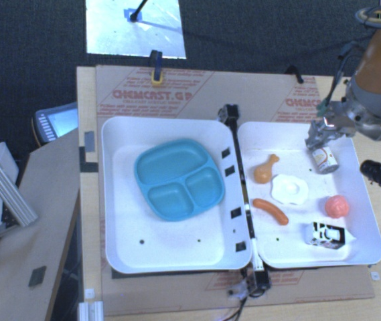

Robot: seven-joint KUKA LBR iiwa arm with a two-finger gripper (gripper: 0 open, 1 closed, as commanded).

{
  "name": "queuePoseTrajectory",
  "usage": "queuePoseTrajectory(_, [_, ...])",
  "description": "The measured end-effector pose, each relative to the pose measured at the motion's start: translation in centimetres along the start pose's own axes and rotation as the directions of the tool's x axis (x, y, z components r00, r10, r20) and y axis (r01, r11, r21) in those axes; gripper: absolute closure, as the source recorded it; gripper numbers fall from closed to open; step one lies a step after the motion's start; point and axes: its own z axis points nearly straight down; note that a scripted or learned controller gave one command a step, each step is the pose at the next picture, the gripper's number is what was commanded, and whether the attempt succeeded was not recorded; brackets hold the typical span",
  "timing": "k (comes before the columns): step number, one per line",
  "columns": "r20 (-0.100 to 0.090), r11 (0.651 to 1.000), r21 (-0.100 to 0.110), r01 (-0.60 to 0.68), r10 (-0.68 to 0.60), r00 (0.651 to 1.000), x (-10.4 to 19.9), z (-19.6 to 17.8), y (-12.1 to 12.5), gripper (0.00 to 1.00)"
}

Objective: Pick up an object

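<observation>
My gripper (319, 141) hangs over the far right part of the right bin (371, 246), right above a small tin can (323, 159) that lies on its side. Spread over that bin's floor are a toy chicken drumstick (265, 168), a fried egg (290, 189), an orange sausage (270, 210), a pink ball (337, 206) and a black-and-white block (327, 234). The can sits just below the gripper; whether they touch is unclear.
The left bin (120, 246) holds a blue divided plate (179, 178). Black clips (229, 116) line the seam between the two bins. A yellow clamp (157, 75) stands at the bench's far edge. The arm's grey and orange body (377, 65) fills the upper right.
</observation>
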Motion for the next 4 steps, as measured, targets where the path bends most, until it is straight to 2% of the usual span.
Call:
queuePoseTrajectory(2, [-0.003, 1.000, 0.003, 0.004, -0.004, 1.000, 10.0, 2.5, -0.8, 1.00])
queuePoseTrajectory(4, [-0.003, 1.000, 0.004, 0.005, -0.005, 1.000, 20.9, 4.8, -3.1, 1.00])
